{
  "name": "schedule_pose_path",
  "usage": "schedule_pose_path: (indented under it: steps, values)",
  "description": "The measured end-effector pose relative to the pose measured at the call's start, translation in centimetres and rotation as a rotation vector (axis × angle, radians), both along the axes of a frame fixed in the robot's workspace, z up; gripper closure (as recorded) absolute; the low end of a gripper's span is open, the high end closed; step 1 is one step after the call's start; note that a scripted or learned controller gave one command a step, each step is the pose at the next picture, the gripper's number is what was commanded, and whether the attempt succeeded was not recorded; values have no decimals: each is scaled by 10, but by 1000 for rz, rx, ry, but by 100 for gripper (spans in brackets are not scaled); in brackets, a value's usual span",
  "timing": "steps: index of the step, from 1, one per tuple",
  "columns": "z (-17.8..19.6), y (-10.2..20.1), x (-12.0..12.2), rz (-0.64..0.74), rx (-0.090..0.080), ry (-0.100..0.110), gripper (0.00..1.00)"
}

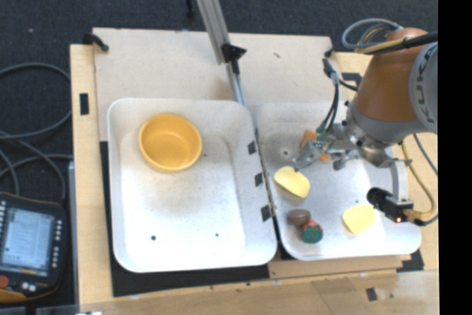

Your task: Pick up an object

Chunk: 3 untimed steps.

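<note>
Two bins are sitting side by side on the bench. A bowl is lying in the left bin, toward its ten o'clock corner. In the right bin, a wedge is resting near the centre, with the gripper hanging at its one o'clock. A block is lying at the wedge's four o'clock, and two small lumps are touching at its six o'clock.

A pale wooden bench carries two shallow white bins side by side. The left bin lies near the bench's left edge, the right bin toward its right edge, their inner rims touching. Both reach close to the front edge; bare board shows behind them.
</note>
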State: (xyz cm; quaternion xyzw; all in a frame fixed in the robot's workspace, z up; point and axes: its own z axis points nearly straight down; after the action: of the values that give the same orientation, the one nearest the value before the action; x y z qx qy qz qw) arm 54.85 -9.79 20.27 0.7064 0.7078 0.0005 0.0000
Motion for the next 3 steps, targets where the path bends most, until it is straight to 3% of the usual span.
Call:
schedule_pose_path:
  steps: [1,3]
  values:
    - [0,0,0,-1,0,-1,0]
    - [-98,-8,4,-3,-2,5,0]
